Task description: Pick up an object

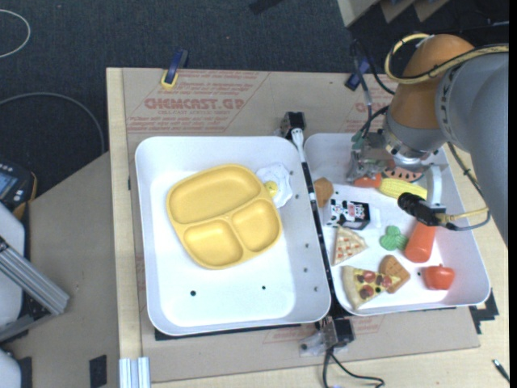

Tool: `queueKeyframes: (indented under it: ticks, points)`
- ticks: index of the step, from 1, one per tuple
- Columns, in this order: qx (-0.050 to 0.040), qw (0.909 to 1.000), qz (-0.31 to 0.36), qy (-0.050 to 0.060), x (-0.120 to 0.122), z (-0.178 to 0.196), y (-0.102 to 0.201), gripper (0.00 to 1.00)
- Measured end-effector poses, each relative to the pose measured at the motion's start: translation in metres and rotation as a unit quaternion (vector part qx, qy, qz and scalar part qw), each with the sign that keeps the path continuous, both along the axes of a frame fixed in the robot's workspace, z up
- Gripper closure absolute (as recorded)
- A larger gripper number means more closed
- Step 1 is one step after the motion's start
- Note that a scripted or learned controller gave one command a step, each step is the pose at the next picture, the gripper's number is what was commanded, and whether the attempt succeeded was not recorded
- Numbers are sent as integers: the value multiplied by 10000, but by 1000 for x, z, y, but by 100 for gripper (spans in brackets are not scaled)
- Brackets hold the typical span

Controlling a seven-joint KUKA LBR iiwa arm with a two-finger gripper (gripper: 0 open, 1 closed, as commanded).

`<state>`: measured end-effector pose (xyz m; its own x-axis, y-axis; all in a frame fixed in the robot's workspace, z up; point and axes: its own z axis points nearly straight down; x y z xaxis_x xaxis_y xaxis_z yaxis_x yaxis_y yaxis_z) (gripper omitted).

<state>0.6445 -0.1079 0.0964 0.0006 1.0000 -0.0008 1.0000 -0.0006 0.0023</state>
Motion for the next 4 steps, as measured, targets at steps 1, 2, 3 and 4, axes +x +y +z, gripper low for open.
queueKeyframes:
  ticks: [1, 2, 3, 4]
  points:
    - [-2, 10000, 13, -26, 6, 49, 8, 100]
    - [-2, 10000, 7, -24, 0, 95, 10, 100]
    - [-3, 10000, 8, -22, 2, 132, 10, 100]
    - [16, 10000, 22, 36, -39, 124, 53, 100]
